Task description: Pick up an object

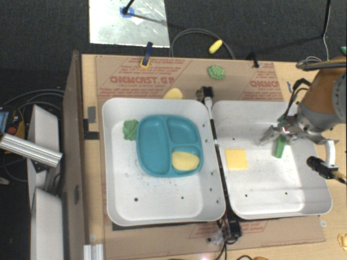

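Right bin [303,199], far right corner: my end effector [281,137] pinching green stick [279,147]. I'd lift straight, slowly; yellow square [236,158] lies apart.

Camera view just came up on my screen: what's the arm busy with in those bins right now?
The grey arm's gripper is down in the right white bin, right at a small green stick-shaped object; whether it is gripped is unclear. A flat yellow square lies nearby in that bin. The left white bin holds a teal divided plate carrying a yellow lump, with a green leafy piece beside it.
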`<state>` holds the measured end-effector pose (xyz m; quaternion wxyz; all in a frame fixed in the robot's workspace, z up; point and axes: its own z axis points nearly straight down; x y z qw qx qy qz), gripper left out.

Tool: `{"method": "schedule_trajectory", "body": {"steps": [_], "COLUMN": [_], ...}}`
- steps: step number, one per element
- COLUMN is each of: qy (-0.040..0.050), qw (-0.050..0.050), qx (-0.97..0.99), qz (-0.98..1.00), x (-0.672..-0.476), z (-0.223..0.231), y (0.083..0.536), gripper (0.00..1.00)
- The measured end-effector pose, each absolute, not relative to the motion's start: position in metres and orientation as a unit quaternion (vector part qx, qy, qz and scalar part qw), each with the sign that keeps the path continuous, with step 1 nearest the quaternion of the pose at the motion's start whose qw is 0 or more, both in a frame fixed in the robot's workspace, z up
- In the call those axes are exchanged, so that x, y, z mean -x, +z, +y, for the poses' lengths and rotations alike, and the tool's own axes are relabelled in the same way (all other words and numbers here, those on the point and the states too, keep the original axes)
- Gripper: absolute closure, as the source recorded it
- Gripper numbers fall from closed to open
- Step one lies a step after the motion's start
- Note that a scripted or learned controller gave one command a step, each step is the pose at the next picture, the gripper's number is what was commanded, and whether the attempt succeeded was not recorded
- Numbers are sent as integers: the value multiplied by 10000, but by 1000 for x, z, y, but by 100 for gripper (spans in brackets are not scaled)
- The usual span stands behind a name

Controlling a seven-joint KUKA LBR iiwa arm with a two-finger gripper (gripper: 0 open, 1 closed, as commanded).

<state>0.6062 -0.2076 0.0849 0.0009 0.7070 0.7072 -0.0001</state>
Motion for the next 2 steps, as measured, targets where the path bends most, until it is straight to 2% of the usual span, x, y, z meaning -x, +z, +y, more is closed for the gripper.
{"method": "schedule_trajectory", "body": {"steps": [1,2], "qy": [11,19], "qw": [27,9], "qx": [-7056,-7035], "qz": [7086,7106], "x": [-608,-637], "z": [-207,-144], "y": [96,84], "gripper": [100,100]}}
